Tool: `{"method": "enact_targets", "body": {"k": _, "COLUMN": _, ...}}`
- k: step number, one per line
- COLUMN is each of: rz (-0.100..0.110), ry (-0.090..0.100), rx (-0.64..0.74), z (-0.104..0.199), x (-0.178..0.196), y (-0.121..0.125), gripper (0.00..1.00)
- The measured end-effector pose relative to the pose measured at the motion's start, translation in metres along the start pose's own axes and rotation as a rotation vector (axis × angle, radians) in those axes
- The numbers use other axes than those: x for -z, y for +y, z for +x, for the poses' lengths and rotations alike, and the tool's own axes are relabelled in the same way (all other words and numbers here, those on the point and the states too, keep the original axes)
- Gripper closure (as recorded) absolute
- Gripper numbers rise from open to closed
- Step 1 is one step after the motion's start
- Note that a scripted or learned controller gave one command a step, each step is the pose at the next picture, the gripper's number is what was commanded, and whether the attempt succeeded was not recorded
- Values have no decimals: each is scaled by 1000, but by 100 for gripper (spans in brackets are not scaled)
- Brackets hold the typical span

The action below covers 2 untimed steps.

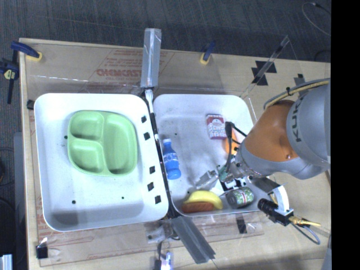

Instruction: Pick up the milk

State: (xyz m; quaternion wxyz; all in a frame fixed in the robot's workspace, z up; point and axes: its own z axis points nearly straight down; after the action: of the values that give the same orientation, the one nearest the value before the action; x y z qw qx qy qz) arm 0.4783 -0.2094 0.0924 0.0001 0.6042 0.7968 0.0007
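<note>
Milk, in a small red-and-white carton, lies flat near the back of the right shallow white bin, apart from everything else. In the same bin, a blue plastic bottle lies by the left wall, and a yellow banana rests on a red item at the front edge, just beside a dark green can. The grey arm's claw hangs low over the front of this bin, well short of the carton; whether it is open cannot be told. The left white bin holds a pale green divided plate.
</note>
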Motion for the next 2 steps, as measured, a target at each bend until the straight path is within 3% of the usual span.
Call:
{"method": "enact_targets", "body": {"k": 1, "rz": 1, "ry": -1, "rx": 39, "z": -15, "x": 123, "y": 50, "gripper": 0}}
{"method": "enact_targets", "body": {"k": 2, "rz": 1, "ry": -1, "rx": 45, "z": -14, "x": 133, "y": 52, "gripper": 100}}
